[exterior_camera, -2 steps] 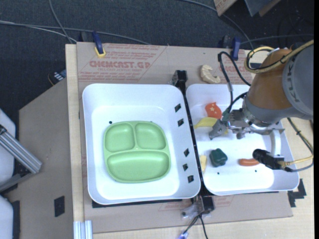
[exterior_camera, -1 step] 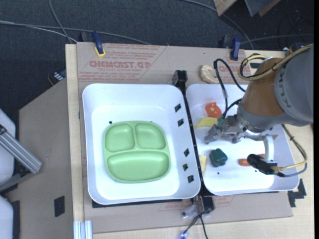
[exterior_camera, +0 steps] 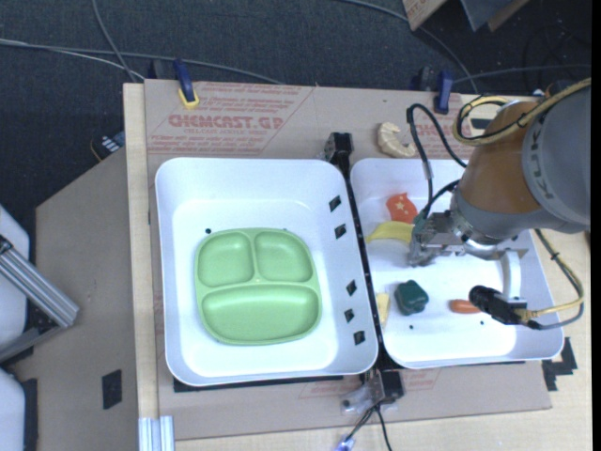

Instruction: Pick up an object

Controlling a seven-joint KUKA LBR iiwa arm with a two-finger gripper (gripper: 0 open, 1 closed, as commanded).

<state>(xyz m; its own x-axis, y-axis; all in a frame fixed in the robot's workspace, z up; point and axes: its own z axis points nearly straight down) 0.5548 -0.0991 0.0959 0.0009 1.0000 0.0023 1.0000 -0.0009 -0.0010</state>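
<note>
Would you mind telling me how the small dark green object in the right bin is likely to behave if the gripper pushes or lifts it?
The dark green object looks small and chunky, so it is probably light and stiff rather than floppy. Its rounded outline suggests it may slide or turn on the smooth right bin floor when nudged. It lies apart from its neighbours, so a push should disturb little else.

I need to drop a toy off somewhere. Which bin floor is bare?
Left bin: bare white border all round the green tray, widest along the top. Right bin is crowded: end effector, orange piece, yellow piece, green block; only its bottom strip is bare.
</note>
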